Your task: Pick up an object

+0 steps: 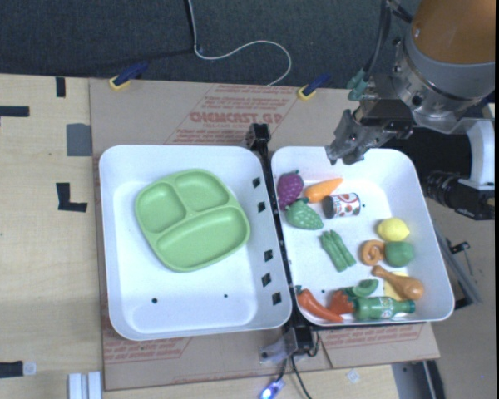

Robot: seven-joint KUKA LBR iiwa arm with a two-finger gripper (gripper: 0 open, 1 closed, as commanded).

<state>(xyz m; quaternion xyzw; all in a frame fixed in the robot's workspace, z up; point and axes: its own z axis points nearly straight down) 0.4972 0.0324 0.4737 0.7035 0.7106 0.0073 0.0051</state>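
While hanging over the far rim of the right bin (446,302), has lifted nothing yet: judged at the very start, with choosing, descent, grasp and lift all left to do.

Nearest, along the front wall of that bin: a green bottle (384,308) lying on its side, touching a red pepper (313,304). Just behind, a drumstick (399,283), then a green ball (400,253) beside an orange ring (371,252), and a lemon (392,229) close behind the ball. Mid-bin, asparagus (338,249) lying apart from the rest, likely the easiest pick. Farther back, a leafy green (303,215) and a can (343,205) on its side, then grapes (289,188) and a carrot (323,190) close together near the far left corner.

In the left bin (125,306), across the tabletop (33,264) seam, only a green plate (193,219), lying flat with three compartments.

Farthest, the pincer (347,150): raised above the far rim, just behind the carrot and can, touching no toy. Cannot tell how far open from this angle; dark against the arm. Seems to carry nothing, since every toy lies down in the bin. Next calls for a drop toward the carrot or can below.
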